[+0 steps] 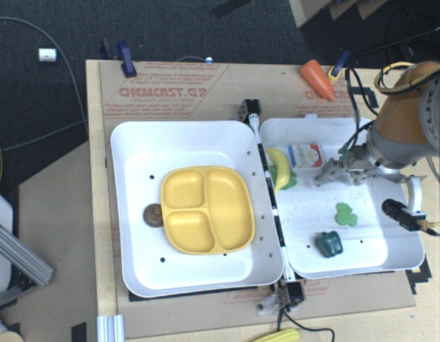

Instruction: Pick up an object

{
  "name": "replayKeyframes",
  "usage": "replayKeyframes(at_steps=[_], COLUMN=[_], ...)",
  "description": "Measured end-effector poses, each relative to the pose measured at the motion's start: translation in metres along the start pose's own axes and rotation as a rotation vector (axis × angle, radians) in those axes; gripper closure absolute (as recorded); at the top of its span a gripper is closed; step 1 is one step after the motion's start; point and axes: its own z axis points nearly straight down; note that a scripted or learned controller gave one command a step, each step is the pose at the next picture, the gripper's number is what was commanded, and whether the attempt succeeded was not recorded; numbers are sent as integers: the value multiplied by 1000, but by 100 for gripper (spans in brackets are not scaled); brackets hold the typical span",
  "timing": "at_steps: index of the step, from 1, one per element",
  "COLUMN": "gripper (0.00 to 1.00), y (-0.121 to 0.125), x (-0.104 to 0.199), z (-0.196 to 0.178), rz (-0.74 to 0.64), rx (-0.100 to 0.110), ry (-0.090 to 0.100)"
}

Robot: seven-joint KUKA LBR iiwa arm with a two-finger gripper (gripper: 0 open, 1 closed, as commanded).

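We see two white bins side by side on a brown bench. The left bin holds a yellow divided plate near its middle, with a small brown round piece touching the plate's left edge.

The arm reaches in from the right over the right bin; the orange band sits above the grey wrist. The gripper hangs over the upper part of the right bin, its fingers spread apart with nothing between them.

In the right bin we note a yellow banana against the left wall, a small white carton just beside it near the fingers, a dark green lump toward the front, and a small light green piece between the lump and the gripper, apart from both.

An orange carrot-shaped object lies on the bench behind the right bin.
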Motion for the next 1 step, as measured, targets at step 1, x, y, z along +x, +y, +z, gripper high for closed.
replayKeyframes(at_steps=[1], gripper=[0], y=[-99], x=[-28], z=[10], rz=[1], rx=[3], ry=[-1])
